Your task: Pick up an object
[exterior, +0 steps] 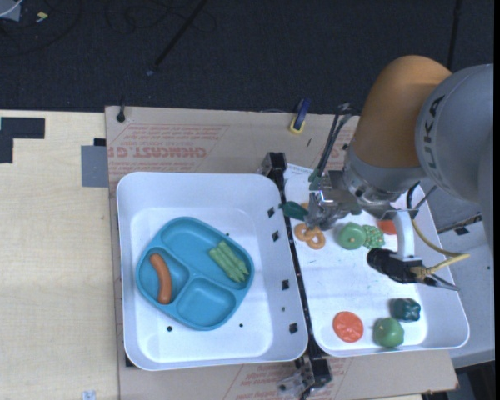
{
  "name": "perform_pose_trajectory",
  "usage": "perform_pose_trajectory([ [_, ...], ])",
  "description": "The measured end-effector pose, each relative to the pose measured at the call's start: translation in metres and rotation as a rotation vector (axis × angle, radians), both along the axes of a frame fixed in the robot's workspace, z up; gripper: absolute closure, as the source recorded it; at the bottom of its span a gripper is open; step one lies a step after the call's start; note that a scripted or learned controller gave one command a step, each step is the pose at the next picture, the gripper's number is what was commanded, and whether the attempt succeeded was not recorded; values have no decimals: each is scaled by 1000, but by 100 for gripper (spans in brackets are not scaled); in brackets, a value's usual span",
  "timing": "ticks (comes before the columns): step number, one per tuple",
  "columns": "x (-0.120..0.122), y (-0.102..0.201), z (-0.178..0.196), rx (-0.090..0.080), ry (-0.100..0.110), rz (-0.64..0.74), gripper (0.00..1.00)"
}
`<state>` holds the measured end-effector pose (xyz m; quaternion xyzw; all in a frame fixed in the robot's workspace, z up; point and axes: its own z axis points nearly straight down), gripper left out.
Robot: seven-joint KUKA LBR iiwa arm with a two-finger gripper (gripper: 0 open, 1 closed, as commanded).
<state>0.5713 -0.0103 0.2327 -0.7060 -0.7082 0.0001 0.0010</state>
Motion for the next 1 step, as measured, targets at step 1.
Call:
perform_pose_trajectory([
  [1, 3, 50, -7, 0, 2, 1, 100],
])
